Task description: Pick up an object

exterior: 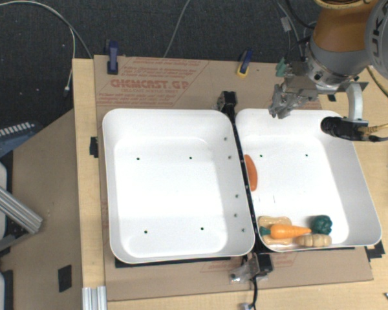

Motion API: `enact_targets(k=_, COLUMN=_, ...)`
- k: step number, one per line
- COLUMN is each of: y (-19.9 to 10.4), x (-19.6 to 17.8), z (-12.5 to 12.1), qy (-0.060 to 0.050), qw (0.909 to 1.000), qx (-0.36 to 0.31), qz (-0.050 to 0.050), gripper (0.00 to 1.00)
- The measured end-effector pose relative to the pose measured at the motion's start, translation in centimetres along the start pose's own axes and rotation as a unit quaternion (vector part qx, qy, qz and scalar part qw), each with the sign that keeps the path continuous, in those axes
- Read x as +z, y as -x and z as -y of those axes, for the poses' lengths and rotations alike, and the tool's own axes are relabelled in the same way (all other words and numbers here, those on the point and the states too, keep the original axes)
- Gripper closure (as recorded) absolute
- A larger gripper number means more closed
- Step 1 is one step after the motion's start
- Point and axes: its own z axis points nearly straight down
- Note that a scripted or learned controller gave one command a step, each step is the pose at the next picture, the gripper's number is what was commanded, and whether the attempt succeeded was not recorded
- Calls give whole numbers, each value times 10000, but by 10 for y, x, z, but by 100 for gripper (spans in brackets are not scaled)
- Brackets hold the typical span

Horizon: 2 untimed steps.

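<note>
My gripper (pixel 281 110) hangs over the far left corner of the right bin (pixel 336 173), fingers pointing down, with nothing seen between them. An orange sausage-shaped piece (pixel 251 172) lies against that bin's left wall. At the bin's near edge sit a carrot (pixel 288 232), a pale tan piece (pixel 273 222), a beige knobbly piece (pixel 313 240) and a dark green lump (pixel 321 224), all well below the gripper in the view.
The left bin (pixel 174 186) stands beside the right one, sharing a black divider clamp (pixel 227 100). A black cylinder (pixel 339 127) on the arm juts over the right bin's far right corner. Blue and yellow clamps hold the cardboard at the back.
</note>
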Motion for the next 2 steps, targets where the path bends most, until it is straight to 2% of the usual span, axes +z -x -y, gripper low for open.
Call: enact_targets(k=2, y=-99, x=41, z=23, qy=-5, qw=10000, qx=-5, qz=0, gripper=100)
